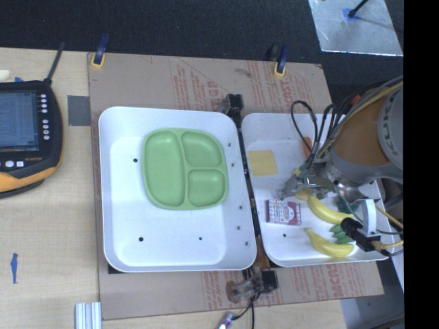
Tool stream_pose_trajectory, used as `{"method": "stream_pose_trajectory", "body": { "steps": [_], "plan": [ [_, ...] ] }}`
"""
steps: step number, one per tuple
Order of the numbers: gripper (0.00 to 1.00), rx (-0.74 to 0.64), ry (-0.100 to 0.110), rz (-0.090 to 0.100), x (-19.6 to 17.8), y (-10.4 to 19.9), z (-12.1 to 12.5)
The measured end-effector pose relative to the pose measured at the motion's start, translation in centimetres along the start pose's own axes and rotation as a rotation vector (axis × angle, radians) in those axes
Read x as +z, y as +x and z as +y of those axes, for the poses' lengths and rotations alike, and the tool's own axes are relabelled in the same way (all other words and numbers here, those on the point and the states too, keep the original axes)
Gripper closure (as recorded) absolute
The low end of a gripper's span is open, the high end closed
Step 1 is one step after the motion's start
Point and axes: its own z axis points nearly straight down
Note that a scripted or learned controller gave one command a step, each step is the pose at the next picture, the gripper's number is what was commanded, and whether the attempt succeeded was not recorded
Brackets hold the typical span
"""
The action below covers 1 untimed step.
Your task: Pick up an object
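Note:
In the right bin (pixel 274 125) lie a pale yellow square slice (pixel 263 162), a small pink-and-white packet (pixel 283 212) and two yellow bananas (pixel 328 211) (pixel 330 244) with something green between them. My gripper (pixel 293 188) hangs low over the middle of this bin, just above the packet and to the left of the upper banana. Its fingers look slightly apart with nothing seen between them. The arm's grey and orange wrist hides the bin's right side.
The left bin (pixel 123 232) holds a green divided plate (pixel 184 168). A teach pendant (pixel 27 139) lies on the bench at far left. Black cables loop above the gripper. Clamps sit at the cardboard's back edge.

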Motion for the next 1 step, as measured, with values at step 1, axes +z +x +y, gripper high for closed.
{"method": "stream_pose_trajectory", "body": {
  "steps": [1],
  "plan": [
    [1.0,-0.001,0.002,-0.001,-1.02,-0.1,-0.01]
  ]
}}
